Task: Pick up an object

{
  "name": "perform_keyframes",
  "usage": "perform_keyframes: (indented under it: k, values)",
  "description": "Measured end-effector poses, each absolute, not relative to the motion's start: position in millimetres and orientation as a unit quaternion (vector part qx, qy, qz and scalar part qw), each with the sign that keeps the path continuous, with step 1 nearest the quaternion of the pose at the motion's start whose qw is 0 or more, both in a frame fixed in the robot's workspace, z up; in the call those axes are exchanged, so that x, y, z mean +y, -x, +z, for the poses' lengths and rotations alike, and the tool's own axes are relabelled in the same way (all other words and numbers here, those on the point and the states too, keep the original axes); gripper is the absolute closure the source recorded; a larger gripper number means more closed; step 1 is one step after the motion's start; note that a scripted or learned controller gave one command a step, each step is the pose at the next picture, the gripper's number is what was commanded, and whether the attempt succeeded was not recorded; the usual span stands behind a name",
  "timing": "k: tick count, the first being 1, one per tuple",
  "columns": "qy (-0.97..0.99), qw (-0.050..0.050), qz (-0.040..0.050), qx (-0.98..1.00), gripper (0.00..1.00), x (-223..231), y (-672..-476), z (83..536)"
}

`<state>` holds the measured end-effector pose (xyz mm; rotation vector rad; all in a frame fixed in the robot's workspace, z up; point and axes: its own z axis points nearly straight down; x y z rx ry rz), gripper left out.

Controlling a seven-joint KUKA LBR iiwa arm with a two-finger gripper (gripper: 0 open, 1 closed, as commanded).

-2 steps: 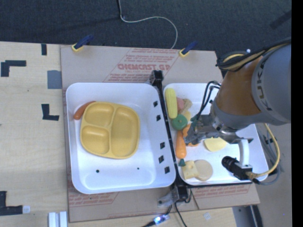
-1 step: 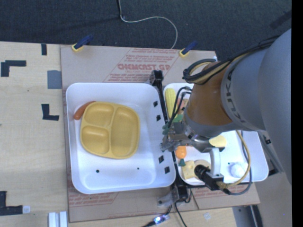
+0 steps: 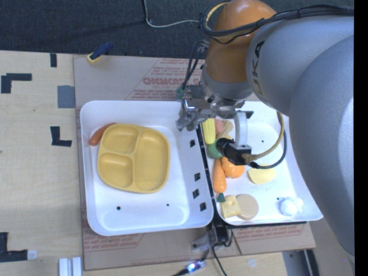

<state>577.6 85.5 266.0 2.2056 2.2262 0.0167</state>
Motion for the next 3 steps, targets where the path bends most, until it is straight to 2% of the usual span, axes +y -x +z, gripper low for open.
perform_keyframes:
  k: [1,2,3]
  values:
    - [-0.704,0.001,0.0027,0.71,1.0,121,-536.2,340]
    - [-0.706,0.0,0.0012,0.708,1.0,107,-488.1,392]
    - [-0.706,0.0,-0.0016,0.708,1.0,108,-489.9,398]
